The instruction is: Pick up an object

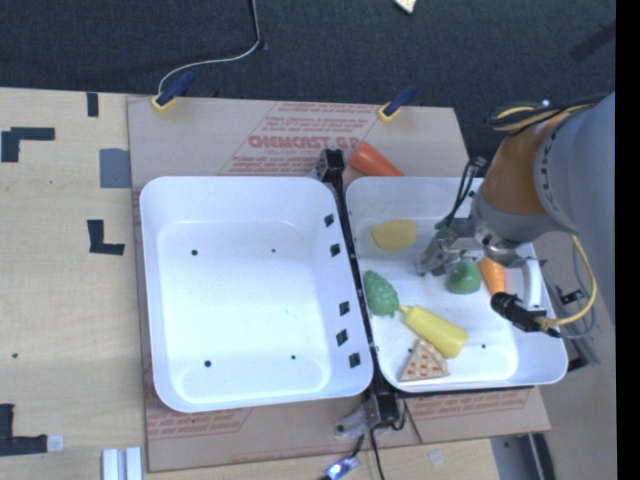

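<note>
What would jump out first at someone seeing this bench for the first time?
Probably the big grey arm with its orange band, reaching in from the right and dipping its gripper into the right bin. That bin holds bright toy food: a yellow corn cob, a pizza slice, a green leafy piece. The left bin looks plain white beside it.

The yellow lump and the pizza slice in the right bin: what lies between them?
In the camera view, a green leafy toy and a yellow corn-like piece lie between the yellow lump and the pizza slice.
</note>
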Tool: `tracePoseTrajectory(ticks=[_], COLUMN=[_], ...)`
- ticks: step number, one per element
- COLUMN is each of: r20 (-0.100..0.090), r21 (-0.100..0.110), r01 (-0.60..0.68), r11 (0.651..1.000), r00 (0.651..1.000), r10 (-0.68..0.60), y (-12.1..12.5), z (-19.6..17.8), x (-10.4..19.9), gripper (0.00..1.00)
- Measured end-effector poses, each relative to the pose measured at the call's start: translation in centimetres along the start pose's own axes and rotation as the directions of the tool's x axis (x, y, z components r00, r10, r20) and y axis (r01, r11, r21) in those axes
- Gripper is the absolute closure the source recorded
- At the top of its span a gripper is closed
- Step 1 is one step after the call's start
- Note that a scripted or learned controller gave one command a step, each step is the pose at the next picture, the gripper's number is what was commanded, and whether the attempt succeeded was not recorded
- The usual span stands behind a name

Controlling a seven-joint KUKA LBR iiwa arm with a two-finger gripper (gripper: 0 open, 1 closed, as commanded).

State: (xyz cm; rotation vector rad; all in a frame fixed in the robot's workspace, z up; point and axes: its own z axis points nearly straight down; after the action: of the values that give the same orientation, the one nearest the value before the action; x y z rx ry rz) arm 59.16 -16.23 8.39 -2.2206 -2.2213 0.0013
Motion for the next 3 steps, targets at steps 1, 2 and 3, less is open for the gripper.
tracePoseTrajectory(ticks=[1,2,3], r20=[0.001,0.001,0.000], r21=[-0.001,-0.003,-0.003], r01=[0.000,0.001,0.001], r11=[1.000,1.000,1.000], r00=[1.000,1.000,1.000], r10=[0.000,-0.001,-0.001], y=[0.38,-0.05,-0.06], z=[-0.12,-0.15,-0.14], x=[0.24,0.14,0.17], gripper=[1.00,1.00,0.00])
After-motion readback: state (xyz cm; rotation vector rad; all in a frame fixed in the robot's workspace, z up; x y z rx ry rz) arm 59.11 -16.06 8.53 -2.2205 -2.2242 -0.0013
